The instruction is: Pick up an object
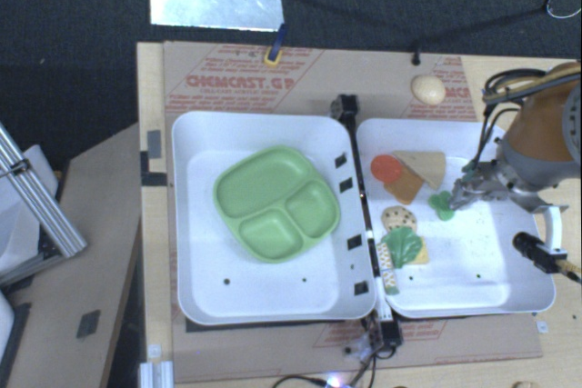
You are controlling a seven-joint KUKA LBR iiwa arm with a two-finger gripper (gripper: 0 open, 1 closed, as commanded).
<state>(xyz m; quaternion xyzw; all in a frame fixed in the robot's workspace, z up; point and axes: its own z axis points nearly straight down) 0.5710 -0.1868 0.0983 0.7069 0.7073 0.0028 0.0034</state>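
Note:
In the right bin lie several small food toys. A red disc sits beside a tan wedge and an orange-brown piece. Below them are a speckled cookie and a green leafy piece on a yellow slab. A small green object rests near the bin's middle. My gripper comes in from the right and is down right at this green object, its tip touching or just over it.
The left bin holds a green divided plate. A beige egg-shaped object lies on the cardboard behind the right bin. Black clips run along the divider between the bins. A shiny sheet lies at the back left.

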